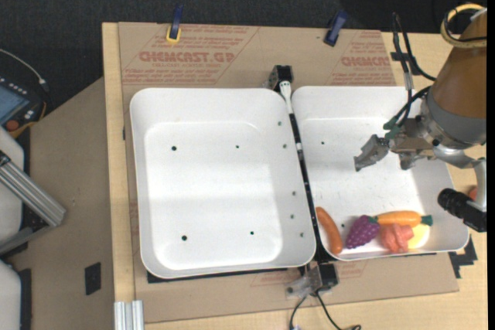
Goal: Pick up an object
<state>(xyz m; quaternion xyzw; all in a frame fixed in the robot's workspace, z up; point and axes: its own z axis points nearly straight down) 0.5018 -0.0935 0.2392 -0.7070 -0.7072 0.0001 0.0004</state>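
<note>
The gripper (370,156) is seen over the middle of the right bin (340,108); whether it is open or closed cannot be told, and nothing is seen held. Toy food is clustered along the bin's near edge: sausage (329,230), purple grapes (361,231), carrot (401,218).

End effector (373,154) low, tilted leftward

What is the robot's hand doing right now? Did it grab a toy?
Gripper: hanging above the right bin, no toy between its fingers; open or shut cannot be told.
</note>
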